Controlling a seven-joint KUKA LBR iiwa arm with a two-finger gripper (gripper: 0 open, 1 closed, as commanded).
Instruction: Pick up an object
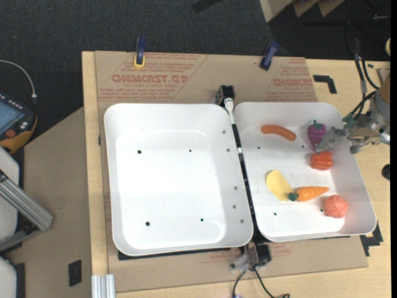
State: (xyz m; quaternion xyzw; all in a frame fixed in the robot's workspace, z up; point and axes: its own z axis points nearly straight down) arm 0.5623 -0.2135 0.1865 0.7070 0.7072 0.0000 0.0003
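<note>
Arm: the grey arm enters at the right edge of the frame, at the height of the right bin's upper half; little of it is in frame.
Gripper: the gripper (338,134) sits at the upper right of the right bin, its metal parts reaching leftwards over the bin's rim towards the purple object.
Gripper state: cannot tell; the tip is small and blurred against the rim.
Right bin: the right bin (273,222) is shallow and white, in the right half of the frame, and holds all six objects.
Purple object: a purple grape-like piece (316,132) lies in the bin's upper right, just beside the gripper's tip; whether they touch is unclear.
Red object: a red-orange piece (321,161) lies just below the purple one, near the bin's right wall.
Sausage: an orange sausage (278,131) lies near the bin's top, left of the purple piece and well apart from it.
Yellow object: a yellow piece (278,184) lies at the bin's middle.
Carrot: an orange carrot (311,192) lies to the right of the yellow piece, its stalk end touching it.
Pink object: a pink lump (335,206) lies in the bin's lower right.
Left bin: the left bin (118,166) sits alongside, in the frame's centre left.
Base: a brown board (93,104) lies beneath both bins, clamped along its top edge.
</note>
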